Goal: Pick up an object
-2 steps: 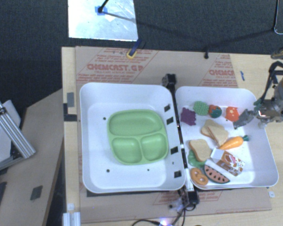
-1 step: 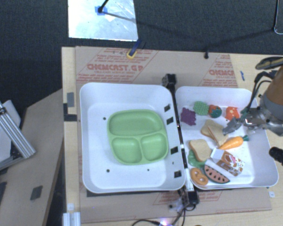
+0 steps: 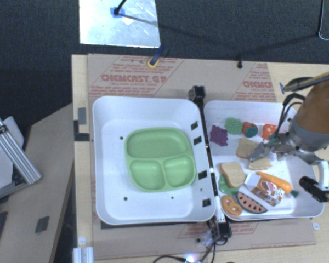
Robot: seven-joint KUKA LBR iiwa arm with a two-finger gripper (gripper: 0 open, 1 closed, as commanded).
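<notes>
Gripper (image 3: pixel 261 153): lowered into the right bin (image 3: pixel 304 211), tip just above a bread slice (image 3: pixel 247 147).
Fingers: appear narrow and close together; cannot tell whether anything is between them.
Bread slice: upper middle of the right bin, beside the purple toy (image 3: pixel 219 135).
Green tray (image 3: pixel 157 159): centre of the left bin (image 3: pixel 112 114).

"CHEMCAST GP" in red on the cardboard sheet (image 3: pixel 132 76)
</notes>
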